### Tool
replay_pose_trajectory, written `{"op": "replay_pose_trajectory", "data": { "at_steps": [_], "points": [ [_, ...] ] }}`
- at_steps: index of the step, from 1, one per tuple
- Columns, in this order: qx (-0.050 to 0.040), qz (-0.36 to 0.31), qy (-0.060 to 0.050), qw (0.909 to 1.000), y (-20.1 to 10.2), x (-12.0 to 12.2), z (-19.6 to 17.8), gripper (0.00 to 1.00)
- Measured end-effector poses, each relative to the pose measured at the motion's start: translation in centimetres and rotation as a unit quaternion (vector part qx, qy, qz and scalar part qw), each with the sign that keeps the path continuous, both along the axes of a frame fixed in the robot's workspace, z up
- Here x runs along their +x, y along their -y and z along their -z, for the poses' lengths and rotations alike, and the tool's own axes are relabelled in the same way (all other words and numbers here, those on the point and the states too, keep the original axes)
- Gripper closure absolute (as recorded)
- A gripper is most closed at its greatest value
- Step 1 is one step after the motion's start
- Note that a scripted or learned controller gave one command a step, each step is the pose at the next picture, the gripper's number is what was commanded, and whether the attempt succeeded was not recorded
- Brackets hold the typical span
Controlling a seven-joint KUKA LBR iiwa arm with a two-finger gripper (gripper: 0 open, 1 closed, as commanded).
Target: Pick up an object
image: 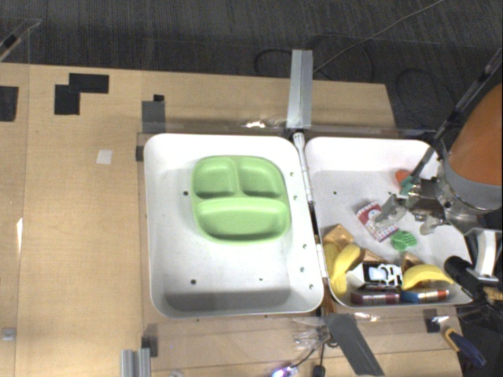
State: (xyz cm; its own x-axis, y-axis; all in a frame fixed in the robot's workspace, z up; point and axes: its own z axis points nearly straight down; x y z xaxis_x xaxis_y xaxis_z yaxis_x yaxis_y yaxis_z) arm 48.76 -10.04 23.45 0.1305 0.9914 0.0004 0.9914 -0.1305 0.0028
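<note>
Nearest the cam, along the front edge of the right bin (338, 159), I've got a row of clutter: a dark marker-like stick (399, 295), a small black-and-white box (380, 273), and two bananas, one (343, 262) by the front-left corner and one (426, 275) twd the front-right. Left bin (157, 234) carries a green divided plate (240, 196), sitting roughly mid-bin. Arm comes in over the right bin's right edge, end effector (407, 209) down low near the bin's middle, w/ a red-and-white packet (375, 216) right at its tips. I can't tell from this angle whether it's clenched, released, or gripping anything; packet looks like it lies on the bin floor, touching or just beside the tips. A small green piece (404, 240) sits just in front of the end effector, an orange-and-green bit (403, 179) just behind it. My read: pick not done yet, nothing visibly lifted. Approach looks mostly complete; what's left is a confirmed grasp & a lift clear of the bin.
</note>
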Motion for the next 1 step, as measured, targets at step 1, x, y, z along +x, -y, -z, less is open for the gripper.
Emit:
{"op": "replay_pose_trajectory", "data": {
  "at_steps": [1],
  "points": [
    [-0.0018,-0.063,0.010,0.9979,-0.69,8.06,12.80,0.00]
  ]
}}
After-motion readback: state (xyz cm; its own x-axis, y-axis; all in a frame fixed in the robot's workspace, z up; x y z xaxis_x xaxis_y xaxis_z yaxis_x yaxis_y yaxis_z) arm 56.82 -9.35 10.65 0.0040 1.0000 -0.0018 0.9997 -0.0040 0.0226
